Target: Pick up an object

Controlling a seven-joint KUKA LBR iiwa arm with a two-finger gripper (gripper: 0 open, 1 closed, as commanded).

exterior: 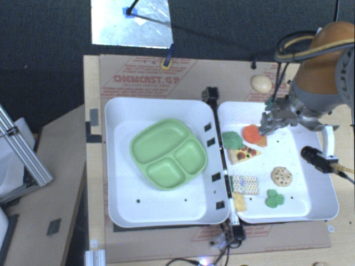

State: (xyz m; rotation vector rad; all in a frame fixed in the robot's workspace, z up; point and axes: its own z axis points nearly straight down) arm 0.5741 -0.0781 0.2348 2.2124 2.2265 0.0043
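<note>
The gripper (265, 127) hangs low over the upper part of the right bin (310, 206), its dark fingertips pointing down and to the left, right at the upper right edge of an orange-red round toy (252, 134). From this slanted overhead view it is not possible to tell how far the fingers are spread, nor whether they close on anything; the orange-red piece appears to lie on the bin floor, touching or just under the tips rather than lifted between them. Just left of that piece sits a green leafy toy (232, 139), close to the divider between the bins. Directly below the two lies a pizza slice toy (244, 154), pointing right. Farther down the bin are a patterned cracker-like square (245, 184), a yellow strip (239, 202) beneath it by the divider, a round cookie (282, 176) to the right, and a small green clump (274, 199) below the cookie, all well apart from the gripper. The grey arm with its orange band (327, 49) reaches in from the upper right. The left bin (125, 201) holds a green divided tray (168, 153). A pale egg-shaped object (261, 83) rests on the bench above the right bin.
</note>
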